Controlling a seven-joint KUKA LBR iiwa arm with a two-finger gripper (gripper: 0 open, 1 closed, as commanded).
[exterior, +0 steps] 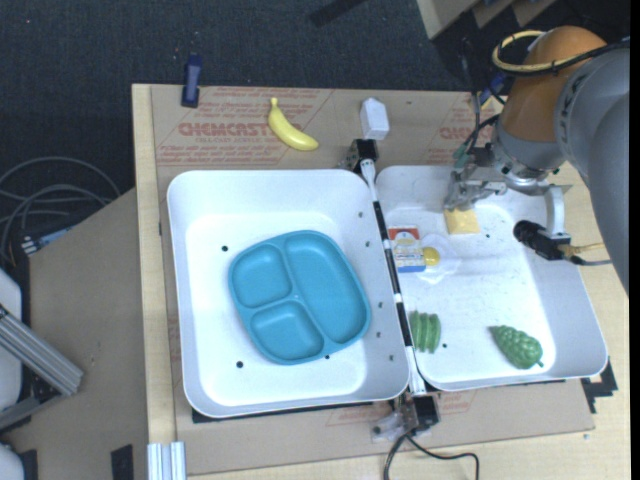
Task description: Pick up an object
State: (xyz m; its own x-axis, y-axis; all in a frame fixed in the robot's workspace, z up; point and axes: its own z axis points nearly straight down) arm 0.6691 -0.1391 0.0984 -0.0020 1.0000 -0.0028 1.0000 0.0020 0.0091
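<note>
My gripper [463, 200] hangs low over the far part of the right bin [560, 298], directly above a pale yellow block [462, 222] that lies just under its tips. I cannot make out whether it grips the block. Further left in that bin lies a small red, white and blue packet with a yellow end [408, 249]. A green ridged vegetable [425, 331] rests near the bin's front left, and a green bumpy fruit [517, 345] sits at the front right.
The left bin [200, 268] holds a blue divided plate [297, 294]. On the cardboard behind the bins lie a yellow banana [289, 128], a small blue object [191, 79] and a white block [375, 118]. Cables lie on the floor to the left.
</note>
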